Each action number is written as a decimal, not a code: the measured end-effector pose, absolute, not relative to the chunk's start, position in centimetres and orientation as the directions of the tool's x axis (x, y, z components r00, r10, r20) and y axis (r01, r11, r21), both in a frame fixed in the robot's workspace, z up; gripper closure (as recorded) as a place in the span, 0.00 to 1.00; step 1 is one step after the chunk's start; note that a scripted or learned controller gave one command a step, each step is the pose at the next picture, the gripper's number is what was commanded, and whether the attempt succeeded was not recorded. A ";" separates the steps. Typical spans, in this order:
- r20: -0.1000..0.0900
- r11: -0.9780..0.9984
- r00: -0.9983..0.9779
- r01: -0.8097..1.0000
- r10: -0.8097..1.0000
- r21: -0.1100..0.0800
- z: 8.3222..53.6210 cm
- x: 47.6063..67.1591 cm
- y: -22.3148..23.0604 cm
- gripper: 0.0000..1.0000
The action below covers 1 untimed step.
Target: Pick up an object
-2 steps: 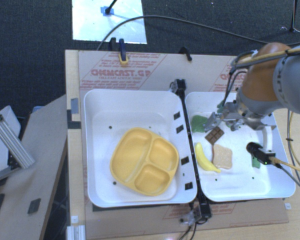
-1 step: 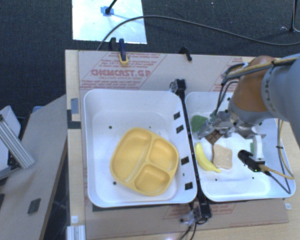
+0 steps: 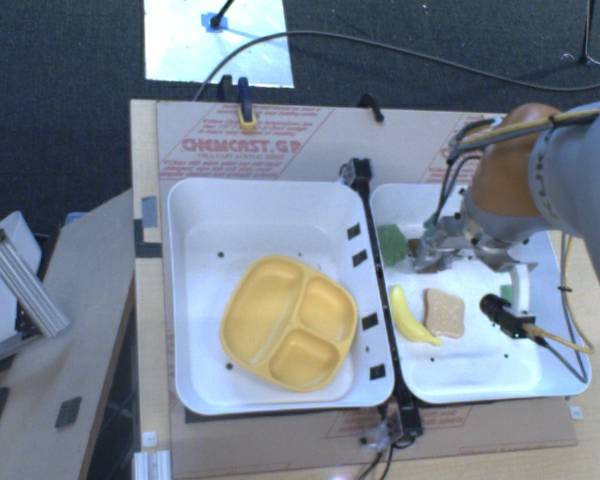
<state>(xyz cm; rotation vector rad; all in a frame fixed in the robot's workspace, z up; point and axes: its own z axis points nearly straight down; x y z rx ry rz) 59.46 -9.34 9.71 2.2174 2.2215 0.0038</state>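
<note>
Yellow tray point(image 3: 290, 323): smooth plastic, soft gloss. Left bin point(image 3: 230, 208) beneath it and right bin point(image 3: 480, 373) beside it: white plastic, smooth, satin sheen. Beyond the tray in the right bin: banana point(image 3: 412, 318) smooth, plastic-looking; bread slice point(image 3: 444, 313) matt, rough-grained. Board point(image 3: 300, 133) behind the tray: brown paper face, matt.

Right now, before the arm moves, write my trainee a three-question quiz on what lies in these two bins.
1. True or false: the yellow divided tray lies in the view's left bin.
2. Which thing lies right beside the banana in the right bin? A) slice of bread B) spoon C) cup
3. Short answer: what colour is the small object between the gripper and the wall that divides the bins?

Key: 1 true. 2 A. 3 green.
</note>
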 end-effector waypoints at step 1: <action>-0.001 0.004 -0.004 1.000 1.000 0.005 14.3 60.2 -9.0 1.00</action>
